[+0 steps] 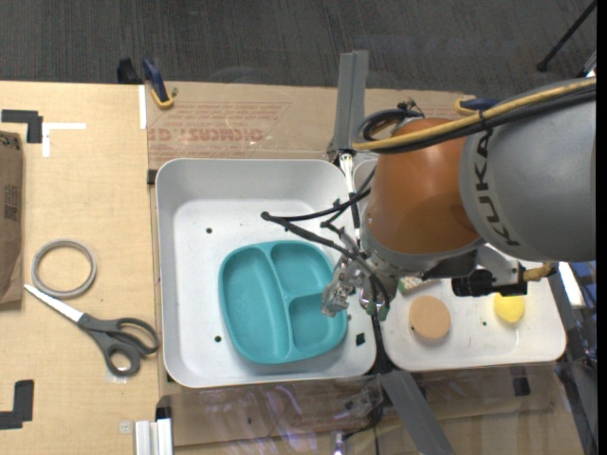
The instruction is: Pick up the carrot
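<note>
Teal, the divided plate (270,301) lies just under the fingers (339,295); whether they are released or clenched I cannot tell. Nor can I tell where the carrot lies; perhaps the arm (531,178) covers it. Better to lift clear, locate it, then descend squarely across it. Rightward sit a tan disc (431,318) and, farther, a yellow lump (510,308).

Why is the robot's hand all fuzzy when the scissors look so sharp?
In the camera view, the gripper over the teal tray looks smeared, probably motion blur; the scissors and tape roll on the cardboard are crisp. Lighting is even and soft, with faint shadows along the left bin's walls.
</note>
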`<state>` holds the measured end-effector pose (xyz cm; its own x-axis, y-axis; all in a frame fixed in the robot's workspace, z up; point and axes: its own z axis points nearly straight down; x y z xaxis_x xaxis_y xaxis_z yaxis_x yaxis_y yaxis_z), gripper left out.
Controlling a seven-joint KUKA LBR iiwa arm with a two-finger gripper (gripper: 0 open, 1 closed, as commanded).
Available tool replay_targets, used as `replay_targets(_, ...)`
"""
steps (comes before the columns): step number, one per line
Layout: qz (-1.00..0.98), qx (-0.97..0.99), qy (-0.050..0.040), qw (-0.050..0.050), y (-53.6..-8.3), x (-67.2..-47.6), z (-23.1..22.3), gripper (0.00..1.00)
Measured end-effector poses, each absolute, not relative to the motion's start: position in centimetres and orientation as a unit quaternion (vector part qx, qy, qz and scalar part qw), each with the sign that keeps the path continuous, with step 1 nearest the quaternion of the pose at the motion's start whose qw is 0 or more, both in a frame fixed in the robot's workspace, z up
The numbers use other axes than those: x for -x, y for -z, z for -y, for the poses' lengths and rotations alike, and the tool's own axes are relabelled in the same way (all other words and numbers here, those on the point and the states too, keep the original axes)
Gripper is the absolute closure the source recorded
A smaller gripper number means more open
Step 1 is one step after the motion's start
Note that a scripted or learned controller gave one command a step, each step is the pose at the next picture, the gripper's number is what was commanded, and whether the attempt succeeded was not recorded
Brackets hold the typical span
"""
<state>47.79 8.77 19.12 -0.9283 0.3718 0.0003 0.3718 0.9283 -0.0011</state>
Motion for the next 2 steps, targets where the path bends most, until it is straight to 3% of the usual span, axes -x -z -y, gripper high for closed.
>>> replay_targets(1, 0.876, 0.481, -0.0012, 0.0, -19.1, -47.8, -8.3, 1.0)
replay_targets(2, 0.733, 0.681, -0.0014, 0.0, -19.1, -47.8, -3.0, 1.0)
